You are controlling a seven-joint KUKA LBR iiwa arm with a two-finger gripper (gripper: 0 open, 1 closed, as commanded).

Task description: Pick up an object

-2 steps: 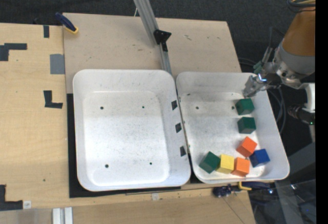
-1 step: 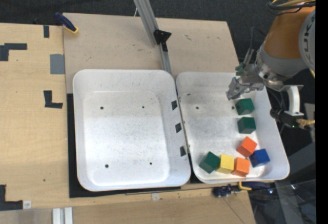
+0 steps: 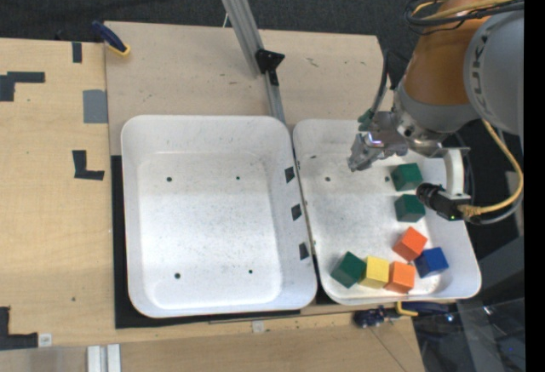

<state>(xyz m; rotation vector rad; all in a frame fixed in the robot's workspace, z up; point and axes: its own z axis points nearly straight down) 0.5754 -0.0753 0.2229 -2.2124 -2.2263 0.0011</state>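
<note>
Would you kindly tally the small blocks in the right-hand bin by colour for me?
Green cube blocks: 3
Orange cube blocks: 2
Yellow cube block: 1
Blue cube block: 1
Total: 7, all in the right shallow white bin.

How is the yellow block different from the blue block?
The yellow block sits in a row, touching a green block and an orange block; the blue block sits further right, near the bin's edge. Yellow is bright, blue dark. Both are small cubes in the right bin.
</note>
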